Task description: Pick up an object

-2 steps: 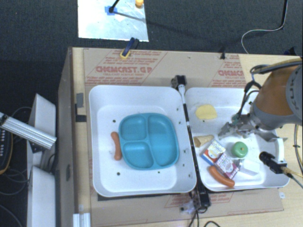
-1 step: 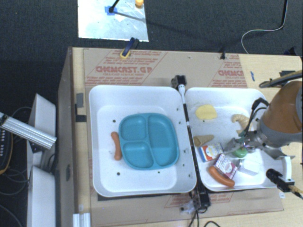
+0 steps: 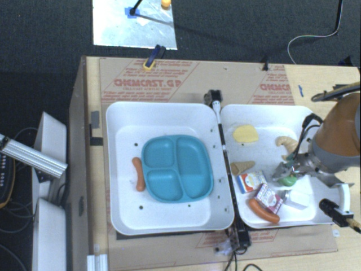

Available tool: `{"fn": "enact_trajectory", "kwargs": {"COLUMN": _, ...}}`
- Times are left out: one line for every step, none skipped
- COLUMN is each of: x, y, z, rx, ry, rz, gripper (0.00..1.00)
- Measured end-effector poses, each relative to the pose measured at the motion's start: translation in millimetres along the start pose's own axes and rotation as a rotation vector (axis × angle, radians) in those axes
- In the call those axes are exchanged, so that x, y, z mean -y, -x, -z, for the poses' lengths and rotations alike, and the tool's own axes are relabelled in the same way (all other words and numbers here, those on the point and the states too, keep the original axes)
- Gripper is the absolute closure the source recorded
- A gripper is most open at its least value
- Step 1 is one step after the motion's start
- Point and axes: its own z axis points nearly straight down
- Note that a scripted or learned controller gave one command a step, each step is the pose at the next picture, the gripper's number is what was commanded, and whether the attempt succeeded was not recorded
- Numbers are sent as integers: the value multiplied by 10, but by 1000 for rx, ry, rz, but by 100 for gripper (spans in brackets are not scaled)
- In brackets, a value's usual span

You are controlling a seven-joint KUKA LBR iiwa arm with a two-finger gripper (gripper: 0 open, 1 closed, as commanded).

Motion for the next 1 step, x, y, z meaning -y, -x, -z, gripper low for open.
{"fn": "enact_trajectory", "kwargs": {"x": -368, "y": -849, "z": 607, "rx": -2, "ry": -5, "rz": 2, "gripper": 100}}
